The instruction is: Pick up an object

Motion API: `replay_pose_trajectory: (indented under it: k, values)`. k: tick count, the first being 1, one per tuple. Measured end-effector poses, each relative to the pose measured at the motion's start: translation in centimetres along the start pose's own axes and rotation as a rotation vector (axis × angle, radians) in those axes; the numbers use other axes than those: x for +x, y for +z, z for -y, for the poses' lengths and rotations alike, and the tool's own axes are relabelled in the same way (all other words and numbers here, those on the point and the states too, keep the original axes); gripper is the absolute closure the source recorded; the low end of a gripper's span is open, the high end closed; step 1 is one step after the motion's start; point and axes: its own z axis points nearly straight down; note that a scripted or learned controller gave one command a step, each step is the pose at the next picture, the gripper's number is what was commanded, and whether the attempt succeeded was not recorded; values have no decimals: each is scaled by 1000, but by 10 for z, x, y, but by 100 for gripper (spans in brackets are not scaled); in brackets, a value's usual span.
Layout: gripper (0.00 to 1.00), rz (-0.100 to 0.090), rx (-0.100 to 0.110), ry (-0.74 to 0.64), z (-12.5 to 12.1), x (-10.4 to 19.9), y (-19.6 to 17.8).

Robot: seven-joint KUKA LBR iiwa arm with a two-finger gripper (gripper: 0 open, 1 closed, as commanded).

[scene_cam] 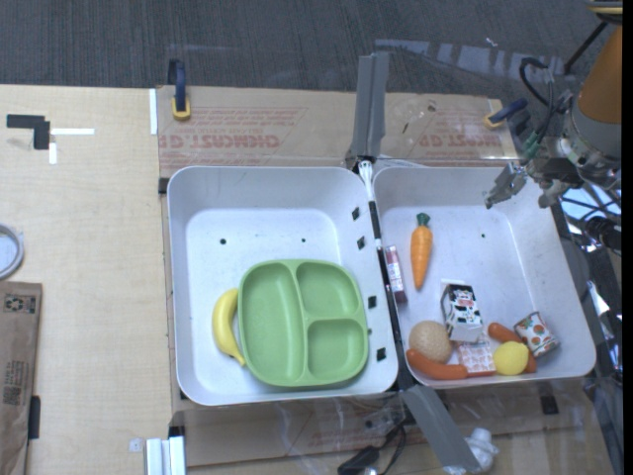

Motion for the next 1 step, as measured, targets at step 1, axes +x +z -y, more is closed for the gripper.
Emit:
replay_pose_trajectory:
  k: [1]
  values:
    - [100,1,2,-1,-1,-1,-7]
